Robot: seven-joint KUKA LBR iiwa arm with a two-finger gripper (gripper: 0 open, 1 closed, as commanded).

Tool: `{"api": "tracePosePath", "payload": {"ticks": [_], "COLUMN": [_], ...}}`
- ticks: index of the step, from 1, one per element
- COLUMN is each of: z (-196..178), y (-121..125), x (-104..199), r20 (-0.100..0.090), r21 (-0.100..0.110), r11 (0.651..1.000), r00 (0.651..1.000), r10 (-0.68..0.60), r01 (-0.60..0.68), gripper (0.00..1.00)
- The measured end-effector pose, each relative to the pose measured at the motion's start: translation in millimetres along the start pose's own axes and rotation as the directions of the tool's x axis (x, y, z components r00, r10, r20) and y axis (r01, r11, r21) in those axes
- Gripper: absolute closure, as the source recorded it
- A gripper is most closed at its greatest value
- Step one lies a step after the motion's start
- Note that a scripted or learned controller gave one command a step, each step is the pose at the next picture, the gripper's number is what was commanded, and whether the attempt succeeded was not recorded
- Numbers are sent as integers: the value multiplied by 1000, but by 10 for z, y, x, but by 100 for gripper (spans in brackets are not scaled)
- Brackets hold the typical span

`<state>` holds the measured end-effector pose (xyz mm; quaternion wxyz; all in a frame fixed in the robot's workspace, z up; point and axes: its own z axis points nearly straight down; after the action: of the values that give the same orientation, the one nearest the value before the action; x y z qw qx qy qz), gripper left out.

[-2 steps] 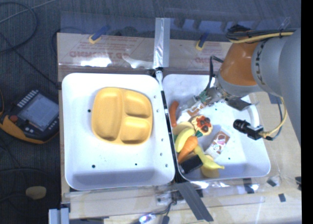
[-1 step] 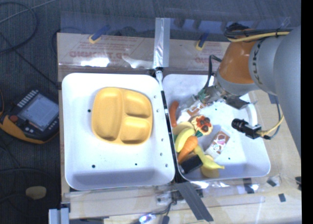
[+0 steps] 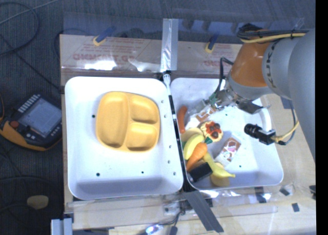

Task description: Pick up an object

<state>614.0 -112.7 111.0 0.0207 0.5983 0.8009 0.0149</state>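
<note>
Gripper point(image 3: 218, 100): lowered into right bin point(image 3: 266, 177), finger state cannot be told (hidden by wrist).
Toys: clustered beside banana point(image 3: 192, 144), below gripper.
Approach: one isolated item should be targeted.

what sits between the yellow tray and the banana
In the camera view, the two bins' adjoining rims and an upright orange carrot lie between the yellow tray and the banana.

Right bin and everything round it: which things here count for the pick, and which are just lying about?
For the job: gripper, right bin, banana, carrot, small packet.

Lying about: yellow divided tray in the left bin, handheld pendant on the floor.
</note>
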Motion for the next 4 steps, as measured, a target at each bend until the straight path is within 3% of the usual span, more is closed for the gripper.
{"api": "tracePosePath", "payload": {"ticks": [1, 2, 3, 4], "z": [-3, 11, 7, -7], "y": [19, 69, 74, -35], "x": [17, -54, -17, 6], "r20": [8, -8, 3, 13], "r21": [-1, 7, 6, -12], "r11": [999, 1000, 1000, 999], "r00": [999, 1000, 1000, 999], "r10": [-43, -26, -17, -42], "r01": [43, 26, 17, 42], "gripper": [0, 0, 0, 0]}}
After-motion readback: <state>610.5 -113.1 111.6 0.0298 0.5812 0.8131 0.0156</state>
